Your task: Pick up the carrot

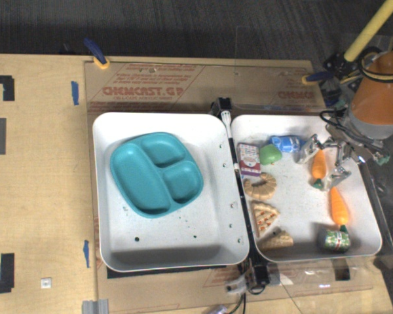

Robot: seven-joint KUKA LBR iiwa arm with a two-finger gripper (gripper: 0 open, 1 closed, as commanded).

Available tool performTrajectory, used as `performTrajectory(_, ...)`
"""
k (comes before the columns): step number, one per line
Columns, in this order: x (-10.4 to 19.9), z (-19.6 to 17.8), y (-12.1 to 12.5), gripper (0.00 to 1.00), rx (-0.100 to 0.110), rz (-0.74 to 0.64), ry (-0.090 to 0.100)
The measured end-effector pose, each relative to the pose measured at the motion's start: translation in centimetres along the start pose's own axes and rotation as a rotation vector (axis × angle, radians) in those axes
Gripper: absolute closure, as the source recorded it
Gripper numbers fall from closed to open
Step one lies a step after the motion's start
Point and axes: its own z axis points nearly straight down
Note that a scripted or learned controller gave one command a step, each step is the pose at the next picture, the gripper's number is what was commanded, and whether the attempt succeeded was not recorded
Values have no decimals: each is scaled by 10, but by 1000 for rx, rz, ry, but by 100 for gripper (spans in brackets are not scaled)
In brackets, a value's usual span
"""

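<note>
The gripper point(322, 164) stands in the far right part of the right bin point(370, 195), under the orange band of the arm point(378, 97). Between its two metal fingers point(307, 150) there is an orange carrot point(319, 165), so the fingers are closed on this carrot. The carrot stands almost upright in the view, with its greenish end pointing down to the bin floor.

A second carrot point(339, 206) lies free on the bin floor, just below the gripper and apart from it. Near its lower end there is a small green can point(337, 240).

To the left of the gripper lie a blue bottle point(285, 142) and a green round thing point(270, 154). A small carton point(249, 159), a cookie point(260, 186), a pizza slice point(264, 217) and a bread piece point(276, 240) lie along the left side of this bin.

In the left bin point(111, 241) a teal divided plate point(156, 173) rests.
</note>
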Motion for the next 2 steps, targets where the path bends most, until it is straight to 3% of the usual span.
performTrajectory(1, 1, -1, 35, 0, 0, 67, 1)
performTrajectory(2, -3, -16, 33, 100, 6, 71, -13)
